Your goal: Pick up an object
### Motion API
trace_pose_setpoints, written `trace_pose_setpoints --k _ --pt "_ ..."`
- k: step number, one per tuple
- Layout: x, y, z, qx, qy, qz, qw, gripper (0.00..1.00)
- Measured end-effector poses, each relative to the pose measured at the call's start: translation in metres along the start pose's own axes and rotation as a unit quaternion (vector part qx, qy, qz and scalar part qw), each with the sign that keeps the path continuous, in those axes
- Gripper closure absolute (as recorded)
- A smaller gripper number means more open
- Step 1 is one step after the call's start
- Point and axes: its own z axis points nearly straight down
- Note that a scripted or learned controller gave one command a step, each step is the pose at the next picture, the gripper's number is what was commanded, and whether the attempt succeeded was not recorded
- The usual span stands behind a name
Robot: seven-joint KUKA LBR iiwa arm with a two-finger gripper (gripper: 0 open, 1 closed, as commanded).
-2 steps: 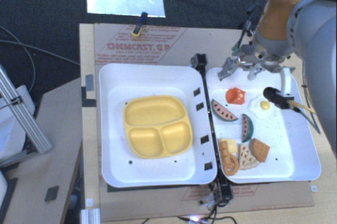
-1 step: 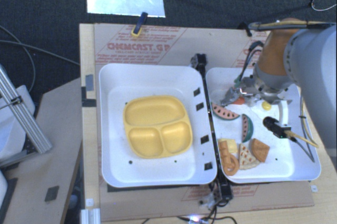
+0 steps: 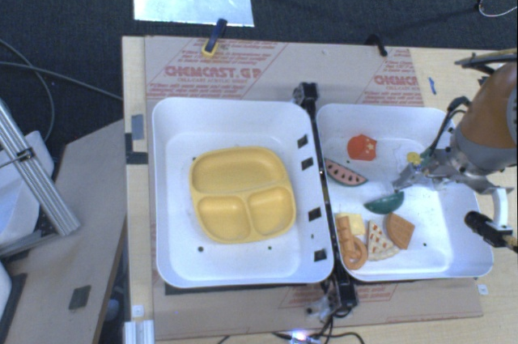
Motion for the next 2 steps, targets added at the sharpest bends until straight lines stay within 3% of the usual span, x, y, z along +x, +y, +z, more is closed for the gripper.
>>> trace_pose_setpoints --k 1,2 --pt "0.048 -0.083 -0.02 0.002 0.004 -0.004 1.0 0.0" --pt "0.164 -0.078 -0.104 -0.005 0.004 -0.012 0.9999 0.0"
